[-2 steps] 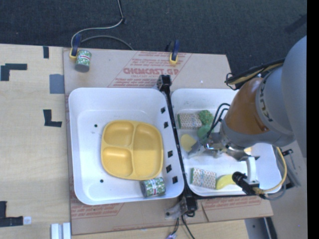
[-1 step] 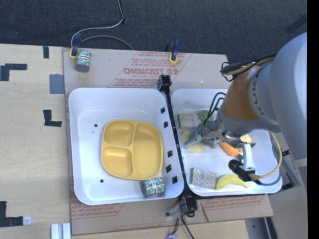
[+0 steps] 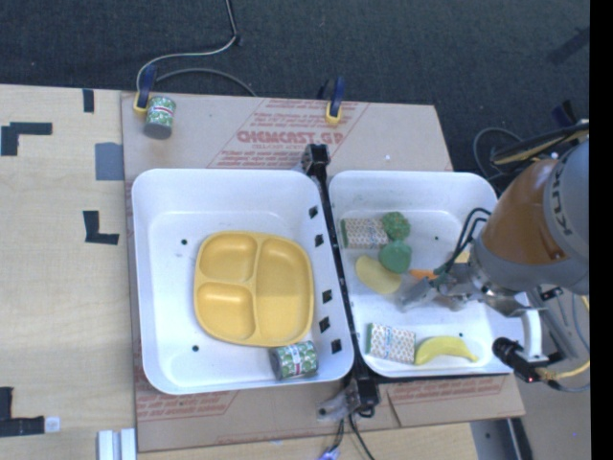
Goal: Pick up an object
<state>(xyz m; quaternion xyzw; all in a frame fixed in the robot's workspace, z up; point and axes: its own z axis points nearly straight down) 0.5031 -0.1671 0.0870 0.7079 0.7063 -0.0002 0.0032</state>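
Grey gripper reaches low into the right bin; finger state unclear. Nearby: one banana, two green pieces, two patterned packets.

Looks like a robotics lab: grey industrial arm with orange band, two shallow white plastic bins clamped on a printed cardboard sheet, loose black cables on dark carpet.

In the right bin lie a banana, two patterned packets, a yellow lemon and two green pieces.
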